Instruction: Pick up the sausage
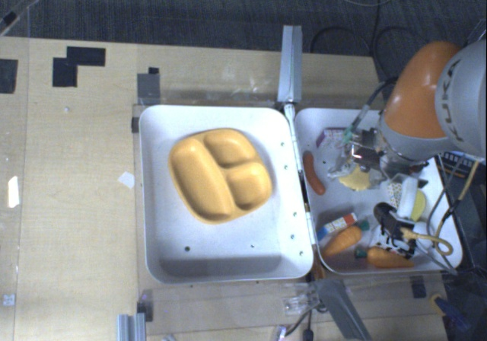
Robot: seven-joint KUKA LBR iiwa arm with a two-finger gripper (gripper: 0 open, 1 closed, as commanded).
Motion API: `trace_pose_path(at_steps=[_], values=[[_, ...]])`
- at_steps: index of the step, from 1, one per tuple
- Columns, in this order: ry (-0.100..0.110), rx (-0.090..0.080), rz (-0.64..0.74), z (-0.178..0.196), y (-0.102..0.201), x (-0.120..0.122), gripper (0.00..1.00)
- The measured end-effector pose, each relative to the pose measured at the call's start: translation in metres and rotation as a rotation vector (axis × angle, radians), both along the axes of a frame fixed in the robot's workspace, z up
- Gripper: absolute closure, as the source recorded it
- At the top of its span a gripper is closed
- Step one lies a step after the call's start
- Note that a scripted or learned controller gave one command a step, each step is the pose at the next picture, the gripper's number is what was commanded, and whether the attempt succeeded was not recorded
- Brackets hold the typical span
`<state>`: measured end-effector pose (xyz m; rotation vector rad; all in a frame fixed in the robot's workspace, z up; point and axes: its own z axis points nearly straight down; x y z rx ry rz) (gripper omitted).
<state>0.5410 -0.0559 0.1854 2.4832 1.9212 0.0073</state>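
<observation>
The sausage [313, 173], short and reddish brown, lies along the left wall of the right bin [304, 122], pointing roughly front to back. My gripper [353, 152] hangs low over the middle of that bin, a little to the right of the sausage and apart from it. It sits just above a pale yellow wedge [354, 180]. Nothing shows between the gripper and the sausage.
The left bin [152, 202] holds a yellow three-compartment plate [220, 173]. Along the right bin's front lie an orange carrot [344, 240], a second carrot [388, 258] and a small red-tipped marker [338, 222]. A yellow-white banana-like piece [415, 201] rests at the right.
</observation>
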Motion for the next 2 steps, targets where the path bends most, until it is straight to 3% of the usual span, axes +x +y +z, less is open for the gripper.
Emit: trace_pose_path(at_steps=[1, 2], values=[[0.002, -0.001, -0.058, 0.0170, -0.0080, 0.0142, 1.00], [0.002, -0.001, -0.058, 0.0170, -0.0080, 0.0142, 0.00]])
